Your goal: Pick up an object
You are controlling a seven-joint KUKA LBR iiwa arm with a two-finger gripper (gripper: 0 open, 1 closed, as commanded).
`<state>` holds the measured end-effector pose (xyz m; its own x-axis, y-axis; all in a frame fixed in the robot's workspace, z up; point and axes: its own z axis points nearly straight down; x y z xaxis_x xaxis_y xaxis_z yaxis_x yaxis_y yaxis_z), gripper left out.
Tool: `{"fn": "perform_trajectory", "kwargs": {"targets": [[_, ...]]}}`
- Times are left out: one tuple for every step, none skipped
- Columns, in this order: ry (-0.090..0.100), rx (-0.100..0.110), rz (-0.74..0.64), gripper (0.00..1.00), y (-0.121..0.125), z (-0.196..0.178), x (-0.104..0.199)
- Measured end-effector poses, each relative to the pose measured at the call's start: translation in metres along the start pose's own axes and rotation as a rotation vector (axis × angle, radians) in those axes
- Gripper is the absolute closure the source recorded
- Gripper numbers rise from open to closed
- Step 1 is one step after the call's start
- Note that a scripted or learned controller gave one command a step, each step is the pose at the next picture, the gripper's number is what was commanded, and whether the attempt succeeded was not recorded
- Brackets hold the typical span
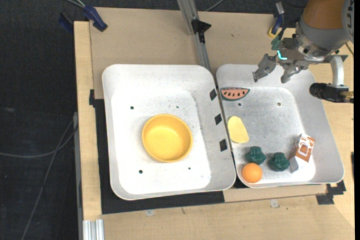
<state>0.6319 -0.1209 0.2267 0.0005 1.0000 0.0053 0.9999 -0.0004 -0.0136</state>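
One watermelon slice (pixel 234 93), long axis left-right, rind up

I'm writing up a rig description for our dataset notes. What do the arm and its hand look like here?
The arm is grey with a broad orange band above the wrist and a yellowish ring at its top edge. The wrist is a grey metal block with a small cyan light. The hand has two dark grey metal fingers. A black cable runs down beside the arm.
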Motion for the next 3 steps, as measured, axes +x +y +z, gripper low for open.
{"fn": "perform_trajectory", "kwargs": {"targets": [[-0.001, -0.006, -0.001, 0.00, 0.001, -0.003, 0.000], [0.000, 0.002, -0.002, 0.00, -0.002, 0.045, 0.009], [-0.001, 0.001, 0.000, 0.00, 0.005, 0.094, 0.005]]}}
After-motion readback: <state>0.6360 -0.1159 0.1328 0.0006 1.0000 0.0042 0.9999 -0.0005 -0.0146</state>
